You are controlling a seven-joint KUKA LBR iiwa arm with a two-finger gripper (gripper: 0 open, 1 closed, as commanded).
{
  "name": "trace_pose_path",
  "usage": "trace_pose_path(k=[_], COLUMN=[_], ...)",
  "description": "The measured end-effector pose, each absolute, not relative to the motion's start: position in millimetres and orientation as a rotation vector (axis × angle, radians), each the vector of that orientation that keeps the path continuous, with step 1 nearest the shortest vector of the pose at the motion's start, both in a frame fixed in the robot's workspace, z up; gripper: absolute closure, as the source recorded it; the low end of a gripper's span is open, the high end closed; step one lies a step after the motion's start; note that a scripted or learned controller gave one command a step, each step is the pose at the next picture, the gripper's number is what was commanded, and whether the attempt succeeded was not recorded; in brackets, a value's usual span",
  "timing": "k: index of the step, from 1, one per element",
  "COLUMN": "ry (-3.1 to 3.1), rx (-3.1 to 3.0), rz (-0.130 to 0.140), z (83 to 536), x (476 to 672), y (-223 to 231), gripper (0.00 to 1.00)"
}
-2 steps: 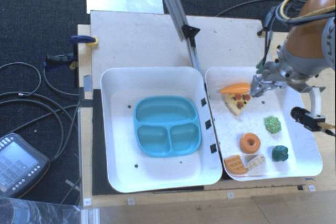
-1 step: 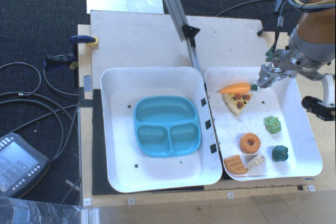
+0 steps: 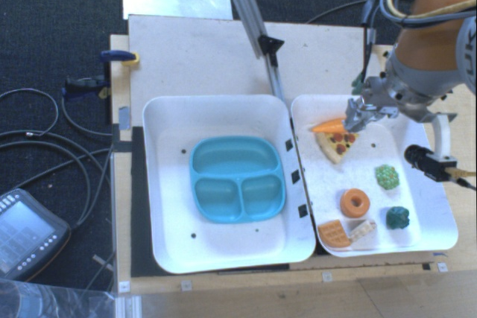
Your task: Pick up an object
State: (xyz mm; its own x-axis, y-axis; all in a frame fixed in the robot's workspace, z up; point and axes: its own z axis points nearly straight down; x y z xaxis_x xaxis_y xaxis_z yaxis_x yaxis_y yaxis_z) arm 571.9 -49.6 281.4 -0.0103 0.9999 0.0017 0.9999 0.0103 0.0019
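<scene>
**Where the toy carrot can be gripped, and how it is likely to behave**

Although any object would satisfy the task, the one nearest the gripper (image 3: 355, 121) is judged to be the target: a small orange toy carrot (image 3: 329, 127), lying at the upper left of the right bin (image 3: 444, 231), in the right half of the frame. It is seen lying flat with its tapered end pointing left and its thick end under or against the gripper. Whether the carrot is actually held cannot be told, nor can it be said how wide the gripper stands, since its tips are lost against the metal wrist from this slant.

Just below the carrot, touching or almost touching it, a toy pizza slice (image 3: 335, 147) is seen. Further toward the lower right are a green studded ball (image 3: 386, 176), an orange doughnut (image 3: 355, 202), a dark green broccoli piece (image 3: 397, 217), a waffle (image 3: 334, 234) and a pale cracker-like piece (image 3: 363, 229). A blue divided plate (image 3: 238, 179) is seen in the left bin (image 3: 168, 234).

The carrot is judged to be light, hard moulded plastic, smooth and so rather slippery. Being conical, it could be squeezed out toward its thin end if pinched on the taper. It is best taken across the thick end, square to its long axis. The pizza slice could be nudged or caught along with it.
</scene>
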Motion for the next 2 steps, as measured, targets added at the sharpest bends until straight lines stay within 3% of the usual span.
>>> trace_pose_path(k=[2], ry=[2.234], rx=[2.211], rz=[0.002], z=[254.2], x=[544.6], y=[57.6], gripper=[1.00])
